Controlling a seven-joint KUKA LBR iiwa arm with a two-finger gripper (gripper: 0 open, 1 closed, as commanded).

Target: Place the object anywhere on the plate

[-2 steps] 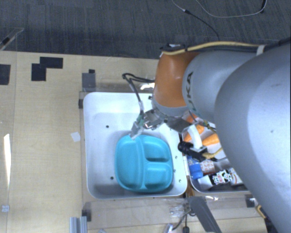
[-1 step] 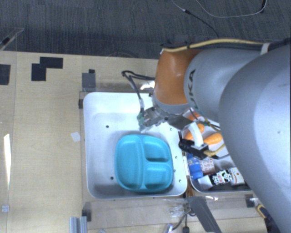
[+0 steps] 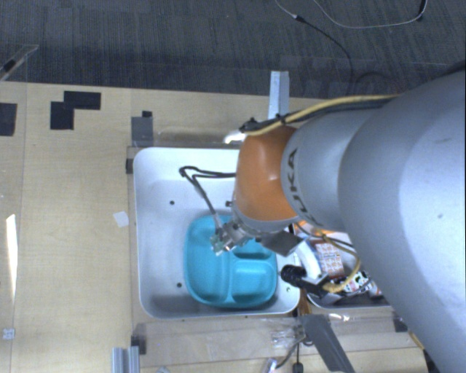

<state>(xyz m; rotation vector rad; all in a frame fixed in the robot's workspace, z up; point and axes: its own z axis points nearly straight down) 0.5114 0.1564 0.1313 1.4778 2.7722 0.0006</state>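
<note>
Dark carpet [image 3: 145, 36] is running along the top of your view, with a thin pale cable [image 3: 349, 22] trailing across it. Below it a light wooden bench [image 3: 65, 255] is carrying a few black block-shaped marks [image 3: 73, 109] at its far left.

You are looking down on a shallow white bin [image 3: 156, 218] sitting on that bench. A blue plate [image 3: 218, 280] (a divided one, with a ridge splitting off its near right part) is lying flat in the near half of the bin, close to the right wall.

The grey arm [image 3: 393, 189] is reaching in from the right and is covering most of that side. Its orange band [image 3: 262, 182] is hanging over the bin's right edge. The gripper [image 3: 223, 240] is pointing down over the upper middle of the plate, right at its surface or just above it. You cannot tell whether the gripper is released or clenched, nor whether anything is caught in it. A thin dark wire [image 3: 195, 175] is looping across the bin's far half and running down towards the gripper.

As for the object, the plate's visible surface is showing only blue. A printed packet [image 3: 329, 256] is peeking out from under the arm, to the right of the plate and beyond the bin wall, apart from the plate.
</note>
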